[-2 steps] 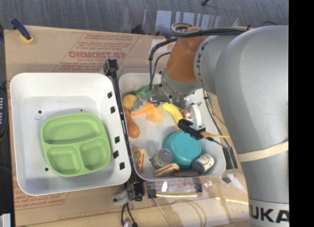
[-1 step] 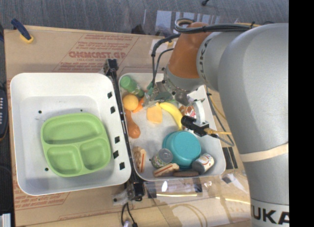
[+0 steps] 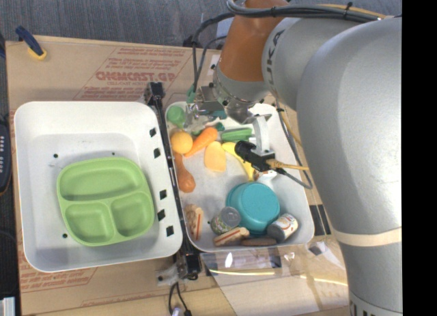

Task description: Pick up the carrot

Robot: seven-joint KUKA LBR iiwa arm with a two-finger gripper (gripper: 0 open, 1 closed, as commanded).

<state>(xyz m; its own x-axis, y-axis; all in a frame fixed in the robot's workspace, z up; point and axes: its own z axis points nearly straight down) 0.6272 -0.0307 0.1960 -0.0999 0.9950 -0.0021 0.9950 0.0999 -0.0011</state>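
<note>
The carrot [image 3: 203, 140] is an orange tapered piece lying at a slant in the far left part of the right bin [image 3: 300, 205], between a yellow round fruit [image 3: 181, 143] and a green piece [image 3: 236, 134]. My gripper [image 3: 199, 112] hangs just above the carrot's upper end, close over it, near the bin's back wall. The wrist and its cables hide the spot where gripper and carrot meet. I see nothing lifted.
The right bin also holds a pale orange wedge [image 3: 215, 158], an orange-brown piece [image 3: 186, 179], a teal bowl [image 3: 254, 205], a small can [image 3: 224, 221] and several other toys. A green divided plate [image 3: 106, 202] lies in the left bin [image 3: 31, 137]. The arm covers the right side.
</note>
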